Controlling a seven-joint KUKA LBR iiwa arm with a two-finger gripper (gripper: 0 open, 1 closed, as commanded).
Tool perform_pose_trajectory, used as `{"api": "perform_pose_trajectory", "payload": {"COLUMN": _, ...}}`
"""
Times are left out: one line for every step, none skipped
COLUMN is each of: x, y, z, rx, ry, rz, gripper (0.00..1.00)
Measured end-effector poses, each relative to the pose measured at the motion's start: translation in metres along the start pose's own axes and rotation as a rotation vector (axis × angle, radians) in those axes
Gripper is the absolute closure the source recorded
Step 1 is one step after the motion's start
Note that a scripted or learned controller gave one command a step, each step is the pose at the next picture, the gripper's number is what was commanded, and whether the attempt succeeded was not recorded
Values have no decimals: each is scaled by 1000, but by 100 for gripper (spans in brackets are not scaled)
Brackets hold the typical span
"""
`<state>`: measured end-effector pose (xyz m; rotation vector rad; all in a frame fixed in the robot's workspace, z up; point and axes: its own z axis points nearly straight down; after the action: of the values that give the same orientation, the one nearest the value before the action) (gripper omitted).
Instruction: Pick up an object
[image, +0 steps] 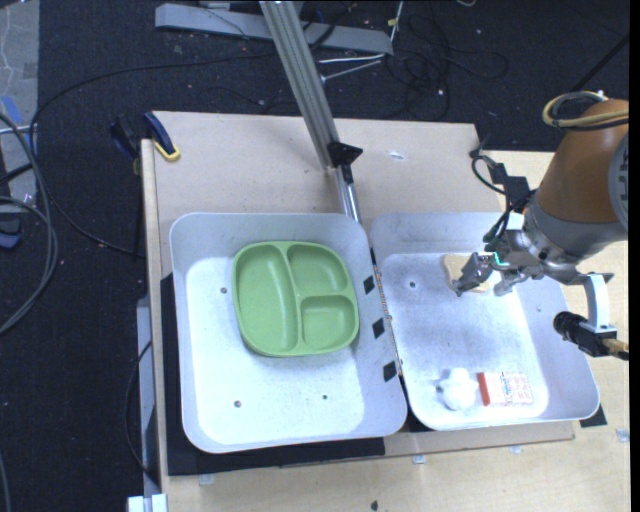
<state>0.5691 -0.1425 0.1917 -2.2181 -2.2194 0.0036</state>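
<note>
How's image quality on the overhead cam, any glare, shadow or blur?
Camera view: even, soft lighting, with no hard glare on the white bins. The green divided plate is sharp. The gripper and the tan object beside it are small and muddled. The white lump looks washed out.

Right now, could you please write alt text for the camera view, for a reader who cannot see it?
A grey and orange robot arm reaches in from the right, its hand low over the right white bin beside a small tan object. Near that bin's front lie a white lump and a small red and white packet. The left bin holds a green divided plate.
</note>
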Motion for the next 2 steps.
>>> {"api": "perform_pose_trajectory", "payload": {"x": 0, "y": 1, "z": -2, "rx": -4, "ry": -1, "rz": -1, "gripper": 0}}
{"api": "perform_pose_trajectory", "payload": {"x": -4, "y": -7, "z": 58, "rx": 2, "ry": 0, "rz": 2, "gripper": 0}}
